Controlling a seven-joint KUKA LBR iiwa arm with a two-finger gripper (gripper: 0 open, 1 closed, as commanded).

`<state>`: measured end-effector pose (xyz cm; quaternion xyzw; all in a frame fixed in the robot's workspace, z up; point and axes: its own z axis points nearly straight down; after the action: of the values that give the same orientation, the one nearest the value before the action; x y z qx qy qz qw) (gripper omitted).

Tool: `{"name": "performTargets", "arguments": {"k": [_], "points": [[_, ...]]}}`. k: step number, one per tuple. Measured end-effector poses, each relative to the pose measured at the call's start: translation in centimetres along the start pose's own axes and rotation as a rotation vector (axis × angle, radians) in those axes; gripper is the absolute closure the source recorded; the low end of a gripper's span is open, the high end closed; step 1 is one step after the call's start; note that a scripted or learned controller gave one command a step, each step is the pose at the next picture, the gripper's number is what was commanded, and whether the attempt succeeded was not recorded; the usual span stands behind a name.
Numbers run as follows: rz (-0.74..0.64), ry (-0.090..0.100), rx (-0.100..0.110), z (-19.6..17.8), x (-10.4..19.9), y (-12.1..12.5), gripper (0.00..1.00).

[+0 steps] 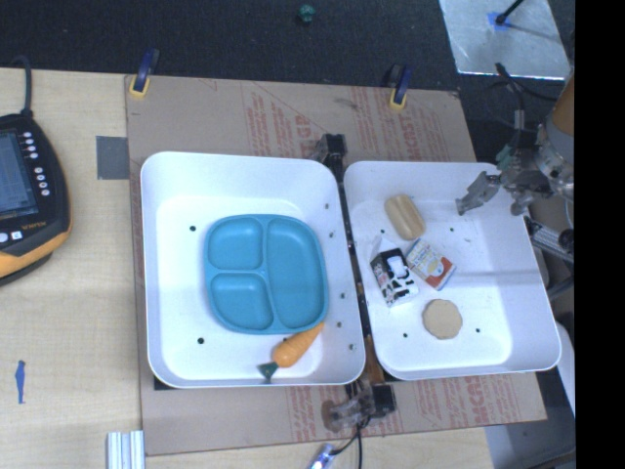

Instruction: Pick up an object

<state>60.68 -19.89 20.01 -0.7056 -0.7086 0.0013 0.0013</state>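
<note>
claw (pixel 485 192) over right bin's (pixel 508 345) far edge | grip state unreadable (too small) | bread roll (pixel 404 216) nearby

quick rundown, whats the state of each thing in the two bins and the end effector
blue divided plate: flat in the left bin, compartments bare
toy carrot: lying beside the plate's near edge
bread roll: lying in the right bin
black and white packet: lying flat
small red and white packet: lying beside it
round cookie: flat, apart
end effector: over the right bin's far corner, holding nothing
</note>
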Motion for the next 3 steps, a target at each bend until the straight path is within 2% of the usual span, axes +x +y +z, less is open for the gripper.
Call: {"name": "performTargets", "arguments": {"k": [1,2,3], "points": [[-0.002,0.001,0.003,7.2,4.7,4.1,0.0],[-0.002,0.0,0.004,10.8,9.9,5.0,0.0],[0.002,0.001,0.001,10.8,4.6,4.1,0.0]]}}
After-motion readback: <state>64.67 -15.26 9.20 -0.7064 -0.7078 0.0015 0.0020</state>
